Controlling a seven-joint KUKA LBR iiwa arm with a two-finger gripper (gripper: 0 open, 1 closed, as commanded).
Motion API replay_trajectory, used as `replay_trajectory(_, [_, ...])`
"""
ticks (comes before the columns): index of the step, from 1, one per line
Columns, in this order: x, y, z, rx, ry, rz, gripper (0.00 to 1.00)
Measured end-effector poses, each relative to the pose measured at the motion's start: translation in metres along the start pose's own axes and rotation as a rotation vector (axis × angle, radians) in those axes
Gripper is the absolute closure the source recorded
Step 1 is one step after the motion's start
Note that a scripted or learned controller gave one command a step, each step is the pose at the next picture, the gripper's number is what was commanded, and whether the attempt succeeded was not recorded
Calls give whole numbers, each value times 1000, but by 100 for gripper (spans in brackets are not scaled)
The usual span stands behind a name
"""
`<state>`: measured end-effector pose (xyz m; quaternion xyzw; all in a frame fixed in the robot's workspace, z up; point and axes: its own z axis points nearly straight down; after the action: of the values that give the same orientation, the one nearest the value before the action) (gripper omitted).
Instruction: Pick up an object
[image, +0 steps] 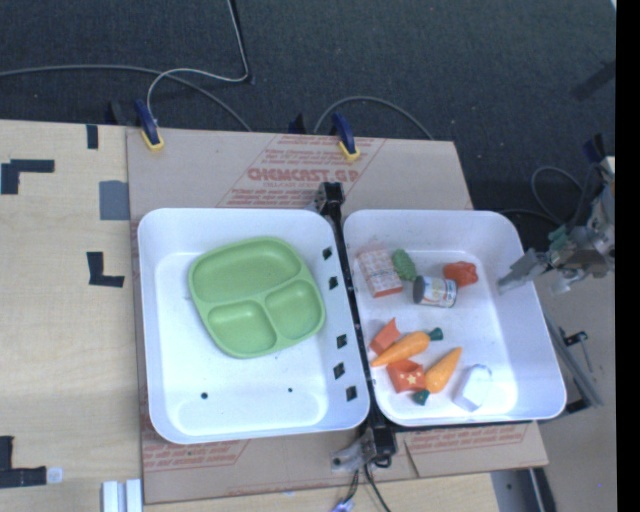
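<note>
The bench (60, 300) carries a cardboard sheet (290, 165) held by two blue-and-yellow clamps at its far edge, and on the sheet two white bins side by side. The left bin (170, 400) holds a green divided plate (257, 296) lying flat toward its far half. The right bin (525, 330) holds the small things: a pink-and-white packet (377, 272) near its far left corner, with a green piece (404, 264) touching it, a small tin (436, 291) on its side beside an orange-red piece (461, 272). Nearer the front lie a carrot (403, 347), a second carrot (441, 370), a red block (405, 376) between them, and a white piece (474, 386) by the near right corner. The hand (520, 270) hangs over the right rim of the right bin, well apart from the things; whether it is apart or together I cannot tell.
</note>
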<state>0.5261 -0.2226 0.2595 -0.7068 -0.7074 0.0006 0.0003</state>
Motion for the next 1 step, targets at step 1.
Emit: replay_trajectory(1, [71,39,117,2,2,-1,0])
